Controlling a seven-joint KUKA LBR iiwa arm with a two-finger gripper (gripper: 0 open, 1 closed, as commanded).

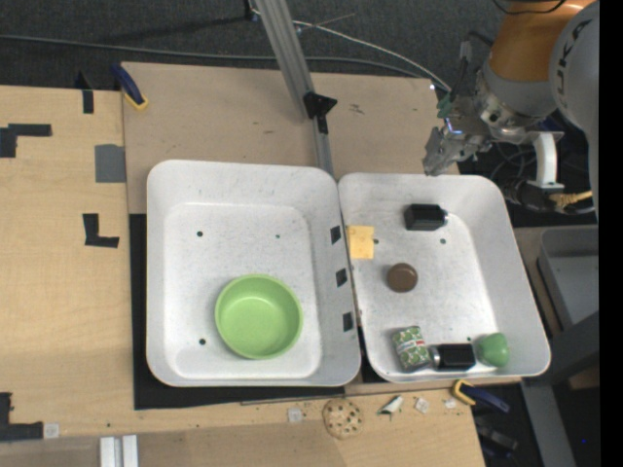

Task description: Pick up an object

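Gripper (440, 156) just beyond right bin's (506, 224) rim

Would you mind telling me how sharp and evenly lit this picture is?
Camera view: light is soft and even, with faint shadows under the green bowl and black block; no glare on the white bins; bin contents are sharp, while the gripper looks slightly blurred.

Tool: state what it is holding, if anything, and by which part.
Nothing is seen held. The tool sits above the right bin's far rim, apart from the black block.
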